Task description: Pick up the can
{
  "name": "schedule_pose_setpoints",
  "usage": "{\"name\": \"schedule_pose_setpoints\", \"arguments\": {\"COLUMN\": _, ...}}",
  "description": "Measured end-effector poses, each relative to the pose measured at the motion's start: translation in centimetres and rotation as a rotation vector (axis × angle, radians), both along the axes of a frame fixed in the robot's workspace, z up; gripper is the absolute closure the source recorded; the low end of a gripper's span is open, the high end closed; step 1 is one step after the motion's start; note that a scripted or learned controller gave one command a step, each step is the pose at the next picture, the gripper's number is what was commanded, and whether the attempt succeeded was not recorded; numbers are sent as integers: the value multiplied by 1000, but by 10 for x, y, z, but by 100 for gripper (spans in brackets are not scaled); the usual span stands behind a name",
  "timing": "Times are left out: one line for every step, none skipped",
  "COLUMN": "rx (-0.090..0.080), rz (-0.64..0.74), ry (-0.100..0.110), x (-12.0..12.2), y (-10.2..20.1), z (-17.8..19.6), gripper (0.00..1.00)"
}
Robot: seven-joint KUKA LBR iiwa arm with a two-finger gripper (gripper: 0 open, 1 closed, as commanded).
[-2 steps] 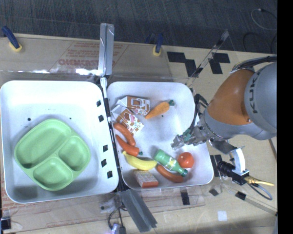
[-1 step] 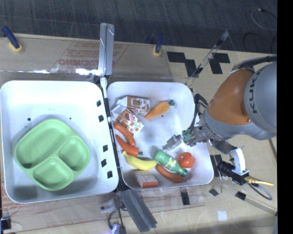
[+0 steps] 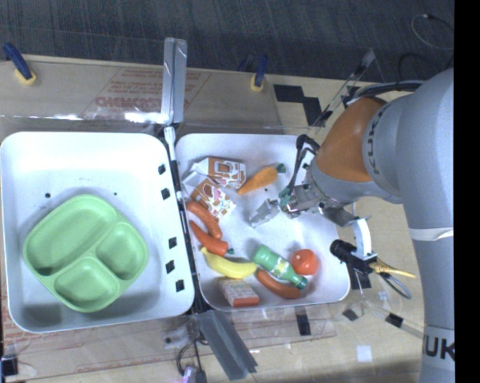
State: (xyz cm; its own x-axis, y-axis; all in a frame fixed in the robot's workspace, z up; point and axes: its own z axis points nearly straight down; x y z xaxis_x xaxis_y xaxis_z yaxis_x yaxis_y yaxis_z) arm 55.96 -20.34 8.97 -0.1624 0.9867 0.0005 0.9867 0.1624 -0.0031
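Observation:
A small reddish-brown can (image 3: 240, 294) with a pale label lies on its side at the front edge of the right bin (image 3: 335, 290), just below the banana. My gripper (image 3: 265, 211) hangs over the middle of the right bin, pointing left, well above and to the right of the can. It sits between the carrot and the green bottle. Nothing shows in its grasp.
The right bin also holds two orange-and-white cartons (image 3: 226, 171), a carrot (image 3: 259, 179), hot dogs (image 3: 204, 223), a banana (image 3: 230, 266), a green bottle (image 3: 278, 265), a tomato (image 3: 304, 261) and a sausage (image 3: 278, 286). A green divided plate (image 3: 84, 251) lies in the left bin (image 3: 32, 150).

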Motion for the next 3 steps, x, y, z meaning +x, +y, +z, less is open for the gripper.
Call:
{"name": "schedule_pose_setpoints", "arguments": {"rx": -4, "rz": -158, "ry": 13, "x": 81, "y": 67, "z": -2, "gripper": 0}}
{"name": "schedule_pose_setpoints", "arguments": {"rx": 0, "rz": 76, "ry": 2, "x": 89, "y": 2, "z": 0, "gripper": 0}}
{"name": "schedule_pose_setpoints", "arguments": {"rx": 1, "rz": 84, "ry": 5, "x": 90, "y": 5, "z": 9, "gripper": 100}}
